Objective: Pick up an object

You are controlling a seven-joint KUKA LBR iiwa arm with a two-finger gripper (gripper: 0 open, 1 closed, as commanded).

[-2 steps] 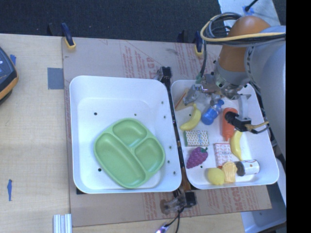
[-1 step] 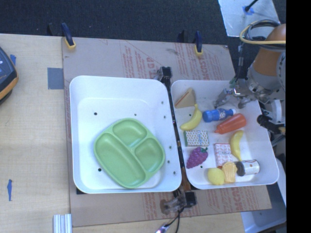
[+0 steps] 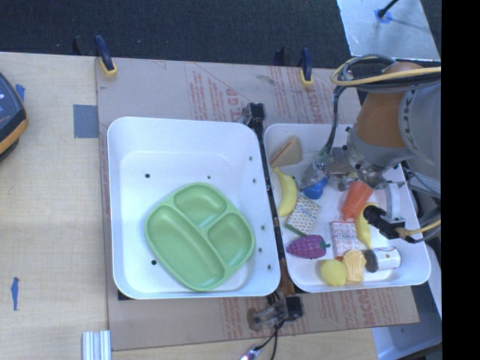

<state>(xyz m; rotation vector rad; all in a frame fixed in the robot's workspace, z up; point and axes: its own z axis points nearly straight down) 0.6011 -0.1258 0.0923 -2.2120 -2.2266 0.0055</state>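
The right white bin [image 3: 420,270] holds several toy foods. Among them are a yellow banana [image 3: 286,192], a tan bread wedge [image 3: 287,151], a small blue piece [image 3: 313,189], an orange carrot [image 3: 356,199], a checkered cracker [image 3: 303,214], purple grapes [image 3: 306,246], a red-and-white packet [image 3: 343,238], a lemon [image 3: 333,272], a corn cob [image 3: 352,265] and a white can [image 3: 384,259]. The grey arm with its orange band [image 3: 379,118] hangs over the bin's far right part. My gripper [image 3: 328,168] is low in the bin, just above the blue piece and left of the carrot. The wrist hides its tip.
The left white bin [image 3: 127,201] carries a green divided plate [image 3: 199,235]. A black clip [image 3: 256,114] sits where the two bins meet at the back. Blue clamps [image 3: 105,55] hold the cardboard sheet at the bench's far edge. Cables [image 3: 409,227] trail over the right bin's right side.
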